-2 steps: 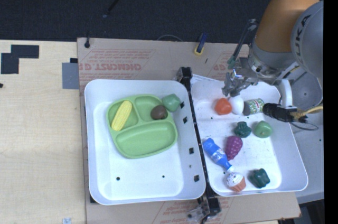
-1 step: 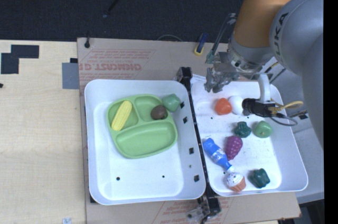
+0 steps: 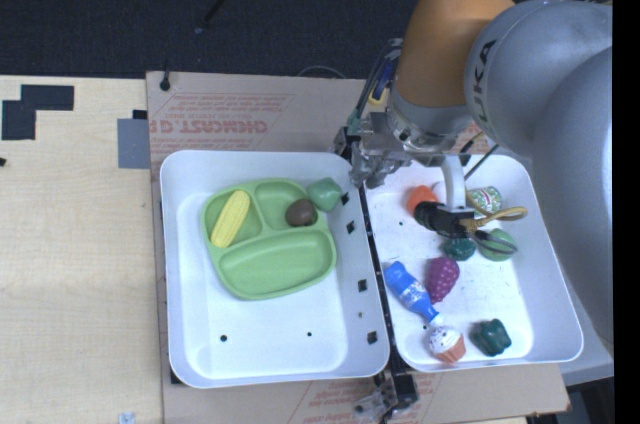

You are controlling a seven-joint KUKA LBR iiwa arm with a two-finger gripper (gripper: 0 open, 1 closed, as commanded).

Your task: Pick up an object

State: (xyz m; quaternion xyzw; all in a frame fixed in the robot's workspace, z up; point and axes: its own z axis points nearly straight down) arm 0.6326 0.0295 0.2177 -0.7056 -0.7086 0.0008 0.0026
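Note:
My gripper (image 3: 366,168) hangs under the grey arm with its orange band (image 3: 450,32), over the far end of the divider between the two bins. A small green block (image 3: 325,195) lies just left of it in the left bin (image 3: 190,312). Just right of it in the right bin (image 3: 545,312) lies an orange piece (image 3: 420,200). Nothing shows held in the gripper.
A green divided plate (image 3: 270,262) in the left bin holds a yellow corn cob (image 3: 230,218) and a brown lump (image 3: 301,212). The right bin holds purple grapes (image 3: 442,277), a blue bottle (image 3: 408,287), a cupcake (image 3: 443,342), a dark green piece (image 3: 490,337) and several small items near a tin (image 3: 485,200).

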